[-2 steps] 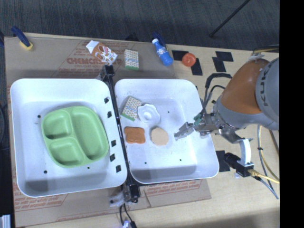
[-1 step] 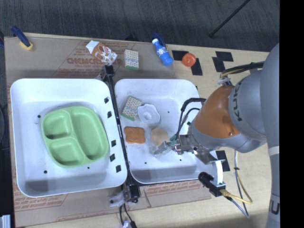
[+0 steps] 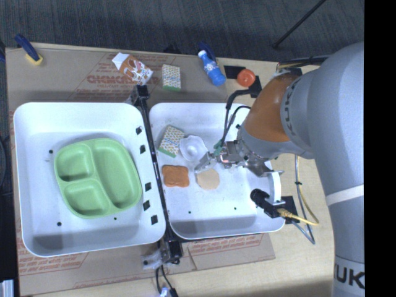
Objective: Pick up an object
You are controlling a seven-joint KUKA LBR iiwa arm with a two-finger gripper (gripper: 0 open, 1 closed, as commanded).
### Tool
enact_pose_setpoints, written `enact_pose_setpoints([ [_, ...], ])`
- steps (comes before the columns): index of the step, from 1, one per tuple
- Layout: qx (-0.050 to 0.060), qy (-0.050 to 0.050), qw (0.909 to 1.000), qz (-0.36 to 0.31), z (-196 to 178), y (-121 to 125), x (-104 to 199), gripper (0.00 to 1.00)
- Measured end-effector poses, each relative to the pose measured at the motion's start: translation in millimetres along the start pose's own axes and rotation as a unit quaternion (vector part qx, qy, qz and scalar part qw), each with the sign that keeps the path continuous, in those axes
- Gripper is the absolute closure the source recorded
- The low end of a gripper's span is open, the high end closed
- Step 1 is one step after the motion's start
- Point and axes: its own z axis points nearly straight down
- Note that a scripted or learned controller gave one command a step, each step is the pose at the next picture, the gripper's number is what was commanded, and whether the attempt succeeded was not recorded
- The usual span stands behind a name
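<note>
Camera view gives us the right white bin [image 3: 185, 231], where the two-finger gripper [image 3: 207, 161] hangs low among four small things. We cannot tell how its hand is set; nothing shows as held.

Just at its 6 o'clock lies the pale tan round cookie-like disc [image 3: 208, 179], flat on the bin floor. At 8 o'clock sits the orange-brown toast-like slab [image 3: 176, 176]; at 10 o'clock the clear crumpled plastic cup [image 3: 192, 147], beside the green-and-white patterned packet [image 3: 171, 140].

We judge the disc light, stiff and thin, so we take it across its edges. The cup looks slippery and crushable.
</note>
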Motion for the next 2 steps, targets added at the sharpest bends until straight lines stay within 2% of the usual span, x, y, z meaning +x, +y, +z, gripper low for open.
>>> enact_pose_setpoints([
  [1,-0.002,-0.002,1.0000,0.000,-154.9,-1.8,-26.4,0.00],
  [2,0.002,0.000,1.0000,0.001,-87.1,-69.0,-40.0,0.00],
])
